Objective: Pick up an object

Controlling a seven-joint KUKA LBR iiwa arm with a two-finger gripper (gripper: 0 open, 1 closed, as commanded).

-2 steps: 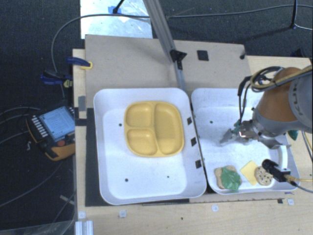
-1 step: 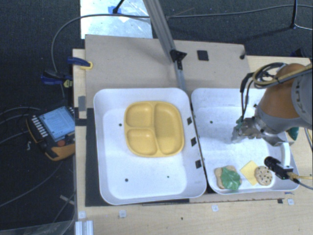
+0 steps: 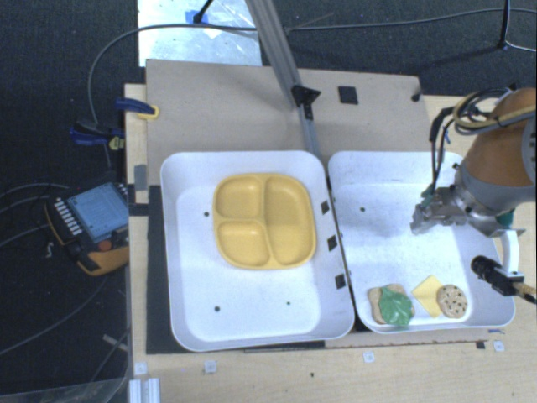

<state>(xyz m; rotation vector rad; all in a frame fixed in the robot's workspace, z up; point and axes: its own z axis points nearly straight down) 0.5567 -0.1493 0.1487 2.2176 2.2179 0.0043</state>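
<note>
This is a robotics lab. A flat brown board bench stands on dark carpet and bears two shallow white plastic bins. At nine o'clock lies a blue-screened handheld control pendant with an orange casing, trailing black cables. At three o'clock a grey and orange robot arm reaches in.

Arm over the right bin, food pieces along its near edge

The gripper hangs above the right bin, toward its right side, with nothing visible between its parts. Near the bin's front wall lie a green leafy piece on a tan slice, a yellow cheese wedge and a round cookie, close together. The left bin holds a yellow divided plate.
</note>
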